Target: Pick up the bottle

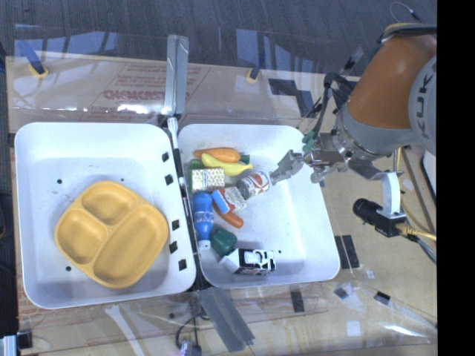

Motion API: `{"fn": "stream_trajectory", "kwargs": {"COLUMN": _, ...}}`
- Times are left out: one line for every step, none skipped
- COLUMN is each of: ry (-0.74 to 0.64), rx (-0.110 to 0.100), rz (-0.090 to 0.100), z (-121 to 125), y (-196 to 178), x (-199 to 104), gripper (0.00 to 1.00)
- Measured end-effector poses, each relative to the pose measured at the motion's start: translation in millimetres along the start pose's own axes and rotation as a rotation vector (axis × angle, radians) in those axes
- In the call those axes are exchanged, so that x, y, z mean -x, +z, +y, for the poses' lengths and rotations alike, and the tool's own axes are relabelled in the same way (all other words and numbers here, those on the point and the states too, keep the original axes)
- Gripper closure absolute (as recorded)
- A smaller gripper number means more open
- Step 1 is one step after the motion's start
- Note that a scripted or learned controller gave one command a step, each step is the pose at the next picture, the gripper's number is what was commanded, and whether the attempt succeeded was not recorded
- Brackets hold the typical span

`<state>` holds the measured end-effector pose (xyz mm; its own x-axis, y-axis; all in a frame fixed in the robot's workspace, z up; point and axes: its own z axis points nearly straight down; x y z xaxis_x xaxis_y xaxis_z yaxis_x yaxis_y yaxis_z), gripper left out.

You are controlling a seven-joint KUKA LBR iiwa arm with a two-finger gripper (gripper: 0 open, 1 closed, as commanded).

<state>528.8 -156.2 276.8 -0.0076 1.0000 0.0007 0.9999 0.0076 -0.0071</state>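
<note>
A blue bottle [202, 215] with a white cap end lies along the left wall of the right bin [308, 228]. A small clear bottle with a red label [250, 187] lies tilted just right of it, in the middle of the pile. My gripper [280, 172] reaches in from the right, low over the bin, with its tip at the red-labelled bottle's right end. Whether it touches that bottle is unclear. The blue bottle is about a hand's width to the gripper's lower left.
Packed around the bottles are an orange carrot [223, 155], a yellow banana [231, 168], a green-and-white box [208, 178], a dark green block [223, 239] and a black-and-white carton [256, 260]. A yellow divided tray [111, 232] sits in the left bin [44, 147].
</note>
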Motion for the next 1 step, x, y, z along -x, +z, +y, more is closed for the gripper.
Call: {"fn": "stream_trajectory", "kwargs": {"ry": -0.073, "rx": -0.001, "rz": 0.001, "z": -51.6, "y": 121.4, "x": -60.8, "gripper": 0.0}}
